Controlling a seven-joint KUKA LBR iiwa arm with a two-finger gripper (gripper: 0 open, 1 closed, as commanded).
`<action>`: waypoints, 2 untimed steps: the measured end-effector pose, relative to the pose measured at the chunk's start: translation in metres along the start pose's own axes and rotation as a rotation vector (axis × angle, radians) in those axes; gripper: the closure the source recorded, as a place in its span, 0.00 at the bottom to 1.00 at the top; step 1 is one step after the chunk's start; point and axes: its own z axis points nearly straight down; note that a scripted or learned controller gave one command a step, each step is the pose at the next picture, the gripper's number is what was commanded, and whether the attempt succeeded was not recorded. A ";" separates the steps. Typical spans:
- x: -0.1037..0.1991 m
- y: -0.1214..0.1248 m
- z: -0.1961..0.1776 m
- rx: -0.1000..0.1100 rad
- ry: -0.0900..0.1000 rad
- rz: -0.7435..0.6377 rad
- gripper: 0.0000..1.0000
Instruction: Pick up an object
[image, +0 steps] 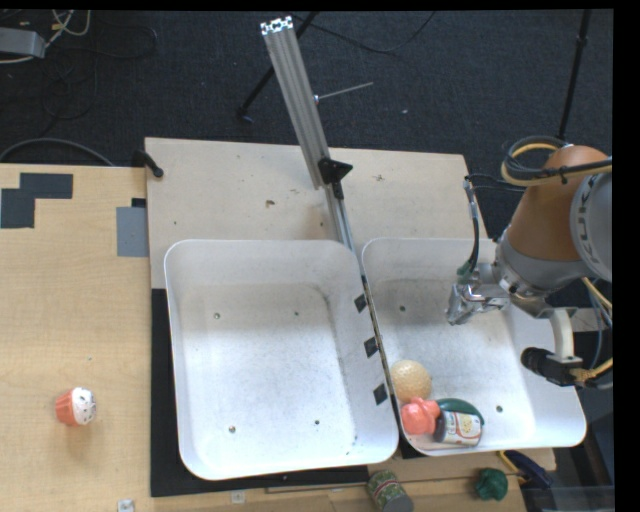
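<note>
I have one fixed camera, mounted above the bench and looking down at a slant. Both white bins sit in the lower middle of the frame: the left bin (190, 300) and the right bin (540, 425). The arm (555, 215) enters from the right edge.

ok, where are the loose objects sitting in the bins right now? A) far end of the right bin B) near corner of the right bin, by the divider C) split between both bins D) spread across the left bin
B: the tan ball, the red object and the small bottle cluster at the near end of the right bin, close to the divider.
</note>
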 end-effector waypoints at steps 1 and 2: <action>0.003 0.002 -0.063 -0.003 -0.001 0.000 1.00; 0.002 0.002 -0.068 0.002 0.000 -0.002 1.00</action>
